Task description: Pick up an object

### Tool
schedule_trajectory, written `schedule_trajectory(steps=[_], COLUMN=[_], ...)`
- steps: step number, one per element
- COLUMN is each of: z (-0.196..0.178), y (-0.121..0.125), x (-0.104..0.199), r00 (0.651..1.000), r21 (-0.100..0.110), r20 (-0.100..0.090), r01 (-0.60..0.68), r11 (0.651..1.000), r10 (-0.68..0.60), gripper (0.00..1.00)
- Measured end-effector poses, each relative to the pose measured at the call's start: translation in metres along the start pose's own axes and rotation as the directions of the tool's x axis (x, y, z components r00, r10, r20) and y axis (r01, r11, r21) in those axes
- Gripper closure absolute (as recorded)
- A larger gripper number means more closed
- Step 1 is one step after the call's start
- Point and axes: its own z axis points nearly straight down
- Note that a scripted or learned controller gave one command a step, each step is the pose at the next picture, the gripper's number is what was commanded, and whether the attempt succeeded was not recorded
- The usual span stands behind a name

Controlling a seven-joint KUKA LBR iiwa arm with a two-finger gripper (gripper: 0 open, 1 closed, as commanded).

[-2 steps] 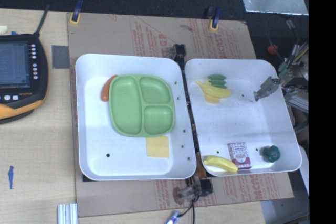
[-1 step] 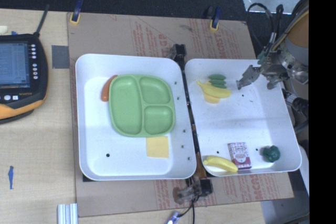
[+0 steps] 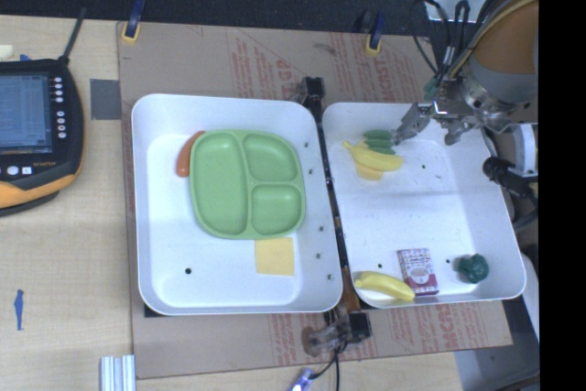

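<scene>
Hand low in the right-hand bin, tip beside a small green piece.

The metal two-finger hand [image 3: 403, 131] reaches in from the right over the shallow white right bin [image 3: 458, 206]; whether its fingers are spread or closed cannot be told. Touching or just beside its tip lies a small green object [image 3: 376, 139], resting against a yellow banana-shaped toy [image 3: 374, 160] just below it. Farther toward the bin's near edge sit a small red-and-white box [image 3: 417, 270], a second yellow banana-shaped toy [image 3: 383, 286] and a dark green round object [image 3: 472, 267]. Well apart, to the hand's left, the white left bin [image 3: 156, 197] holds a light green divided plate [image 3: 247, 183], an orange piece [image 3: 186, 154] tucked at its far side, and a flat yellow square [image 3: 275, 256]. Beyond, a tablet-like controller [image 3: 32, 133] lies on the surface [image 3: 64, 288].
</scene>
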Motion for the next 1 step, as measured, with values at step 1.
schedule_trajectory(steps=[1], z=[0.0334], y=[0.0334], x=[0.0217], r00=[1.000], r21=[0.000], r20=[0.000], r01=[0.000], r11=[1.000], r10=[0.000], gripper=[0.00])
